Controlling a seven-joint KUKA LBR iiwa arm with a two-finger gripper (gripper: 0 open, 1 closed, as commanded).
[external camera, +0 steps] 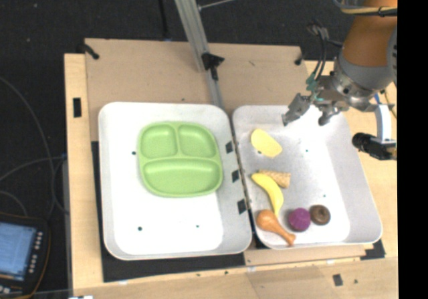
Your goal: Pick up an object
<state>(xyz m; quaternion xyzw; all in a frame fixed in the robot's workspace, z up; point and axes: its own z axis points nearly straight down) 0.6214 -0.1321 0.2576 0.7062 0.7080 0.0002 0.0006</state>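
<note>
My gripper [309,114] hangs open over the far edge of the right bin [334,157], with nothing between its two dark fingers. Below it and to the left a yellow lemon-like piece [265,143] lies in that bin. Nearer the front are a waffle cone [275,178], a banana [268,192], an orange drumstick-shaped toy [274,223], a purple plum [299,219] and a brown doughnut [320,215]. The gripper stands well above and apart from all of them.
The left bin [120,224] holds a green divided plate [180,160]. A slanted metal pole [190,17] rises behind the bins. Black clips [235,176] sit along the seam between the bins. A screen [20,251] sits off the bench at lower left.
</note>
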